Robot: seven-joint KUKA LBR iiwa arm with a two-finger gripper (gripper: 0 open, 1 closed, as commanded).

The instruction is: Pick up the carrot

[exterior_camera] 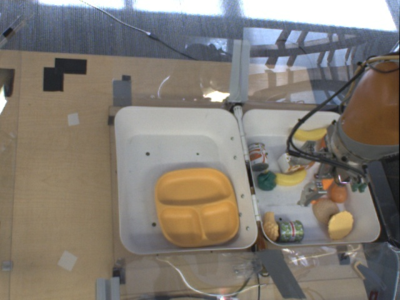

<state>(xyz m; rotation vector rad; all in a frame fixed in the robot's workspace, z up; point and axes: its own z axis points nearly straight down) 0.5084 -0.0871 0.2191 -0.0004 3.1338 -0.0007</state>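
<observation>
Several items crowded the carrot under the gripper (finger state unclear), so a descent risked grabbing the orange ball or potato instead.

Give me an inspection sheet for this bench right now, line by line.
Surface: wooden bench with two white bins, left bin, right bin.
Job's things: carrot cannot be told apart under the arm.
Clutter: yellow tray in left bin; bananas, green ball, two cans in right bin.
Claw: claw low over right bin.
Cables: black cable behind bins.
Surroundings: grey floor.
</observation>
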